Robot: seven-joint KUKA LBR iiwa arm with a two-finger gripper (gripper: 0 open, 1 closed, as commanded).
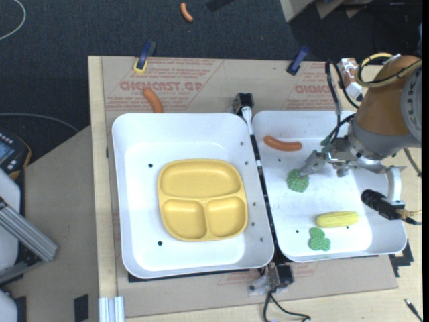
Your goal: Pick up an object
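Over the right bin (375, 243) the grey arm with its orange band reaches in, gripper (310, 169) low and pointing left toward the green broccoli piece (297, 180). Fingers (312, 162) look slightly spread, tips just above and beside the broccoli, maybe touching its top edge; nothing clearly between them, so no hold yet.

Other candidates in the same bin: sausage (283, 143) near the back wall, corn cob (337, 219) toward the front, second green piece (320, 239) near the front rim. Left bin (127, 180) has a yellow divided tray (201, 198), nothing in its compartments. A loose sausage (153, 100) lies on the tabletop (201, 79) behind the left bin.

Risks, judged from here:
- Fingers sit off to the broccoli's upper right, not centred, so closing now could clip the edge and flick it away.
- Broccoli is lumpy and small; pinch may slip off on lift.
- Slanted approach could push it toward the divider wall between the bins instead of trapping it.
- Going too deep could scrape the bin floor.
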